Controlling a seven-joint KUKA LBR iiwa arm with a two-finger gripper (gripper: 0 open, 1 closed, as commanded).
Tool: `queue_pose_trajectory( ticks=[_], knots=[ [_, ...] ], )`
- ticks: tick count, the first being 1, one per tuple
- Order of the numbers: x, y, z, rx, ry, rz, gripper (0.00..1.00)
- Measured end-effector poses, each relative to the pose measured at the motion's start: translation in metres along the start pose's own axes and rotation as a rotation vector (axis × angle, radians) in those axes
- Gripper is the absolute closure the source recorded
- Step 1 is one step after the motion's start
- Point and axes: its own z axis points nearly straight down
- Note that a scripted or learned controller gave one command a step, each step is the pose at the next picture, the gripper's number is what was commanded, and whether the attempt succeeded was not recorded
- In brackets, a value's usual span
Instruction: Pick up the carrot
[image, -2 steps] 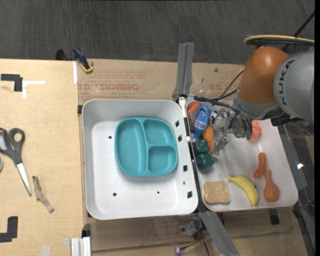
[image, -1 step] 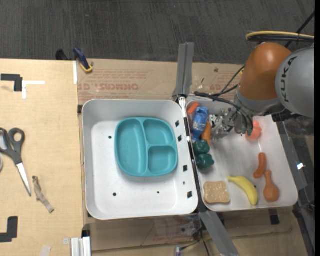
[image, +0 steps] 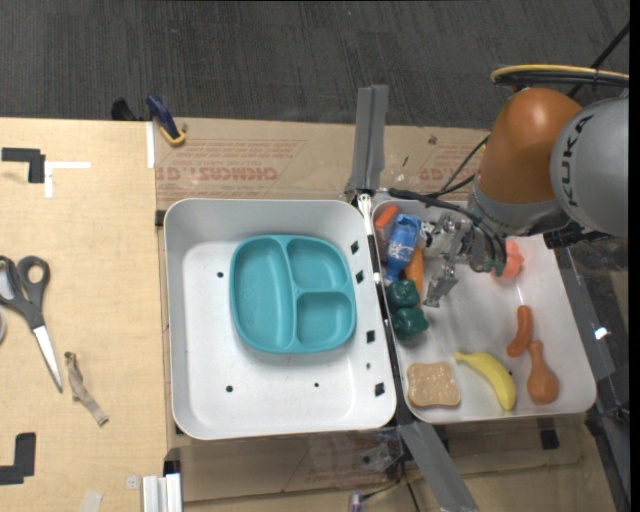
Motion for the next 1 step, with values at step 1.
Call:
queue_pose_trajectory(
  ticks=[1],
  knots=[
    [0.0219,0.005,0.0065,-0.008,-0.024,0.113,0.0]
  ],
)
